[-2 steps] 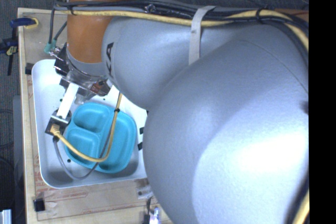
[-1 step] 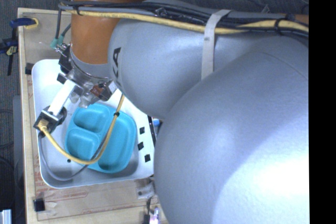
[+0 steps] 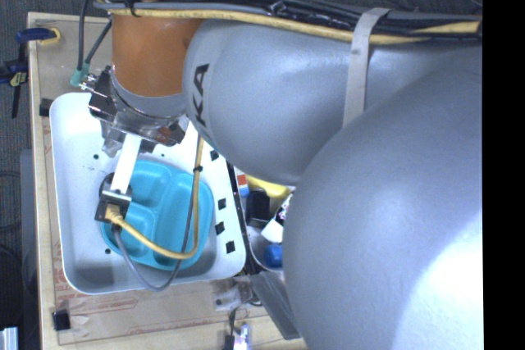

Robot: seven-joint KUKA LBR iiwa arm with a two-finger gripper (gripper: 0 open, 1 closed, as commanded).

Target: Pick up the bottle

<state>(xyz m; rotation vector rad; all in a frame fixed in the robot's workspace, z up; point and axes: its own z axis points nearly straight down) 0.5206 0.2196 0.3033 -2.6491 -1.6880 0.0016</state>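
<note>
Arm (image 3: 344, 143) low over left bin (image 3: 70, 176), blue tray (image 3: 164, 209) just under the jaws; can't tell if open/closed. Yellow item (image 3: 267, 186), white-blue item (image 3: 273, 240) to their right.

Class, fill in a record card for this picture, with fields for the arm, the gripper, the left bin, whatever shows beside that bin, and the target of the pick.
arm: grey arm with orange band, reaching across from the right
gripper: gripper over the left bin, above the blue tray
left bin: white; holds the blue tray
gap under arm: yellow thing, black thing, white and blue thing, all partly hidden
target: cannot tell which thing it is
</note>
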